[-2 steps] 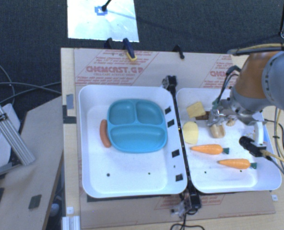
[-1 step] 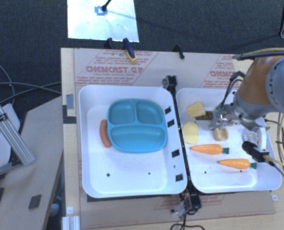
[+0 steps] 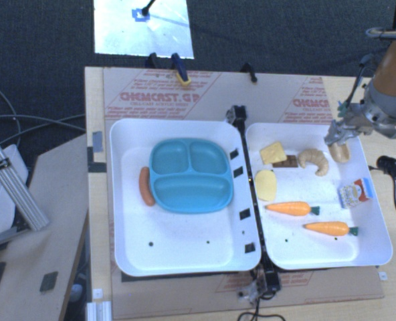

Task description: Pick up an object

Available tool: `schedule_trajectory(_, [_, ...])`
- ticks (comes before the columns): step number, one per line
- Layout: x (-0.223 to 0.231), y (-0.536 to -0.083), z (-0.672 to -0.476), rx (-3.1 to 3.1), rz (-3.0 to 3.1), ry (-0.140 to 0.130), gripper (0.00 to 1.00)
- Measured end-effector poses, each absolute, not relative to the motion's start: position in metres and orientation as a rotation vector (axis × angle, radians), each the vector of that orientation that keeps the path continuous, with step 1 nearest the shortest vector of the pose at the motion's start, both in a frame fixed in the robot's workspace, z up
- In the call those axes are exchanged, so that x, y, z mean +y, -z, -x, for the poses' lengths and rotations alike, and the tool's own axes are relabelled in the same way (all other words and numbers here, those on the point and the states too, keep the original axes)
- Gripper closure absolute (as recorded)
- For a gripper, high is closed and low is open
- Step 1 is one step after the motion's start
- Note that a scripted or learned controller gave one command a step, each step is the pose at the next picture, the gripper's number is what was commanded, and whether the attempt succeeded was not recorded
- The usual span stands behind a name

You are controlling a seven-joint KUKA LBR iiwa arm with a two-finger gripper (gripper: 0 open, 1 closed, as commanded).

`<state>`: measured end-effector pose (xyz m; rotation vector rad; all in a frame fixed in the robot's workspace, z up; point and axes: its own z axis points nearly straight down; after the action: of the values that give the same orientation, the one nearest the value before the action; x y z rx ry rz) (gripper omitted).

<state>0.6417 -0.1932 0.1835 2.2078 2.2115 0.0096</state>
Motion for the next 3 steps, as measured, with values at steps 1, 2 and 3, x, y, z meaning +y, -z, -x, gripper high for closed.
schedule_trajectory(1, [-0.208,-0.196,-0.608,2.218,-2.220,0.000,1.00])
schedule_trajectory(2, [-0.110,-0.227,-0.584,2.235,-2.207,-0.009,1.00])
schedule_trajectory(3, [-0.094,-0.233,-0.564,2.229,-2.215,-0.002,1.00])
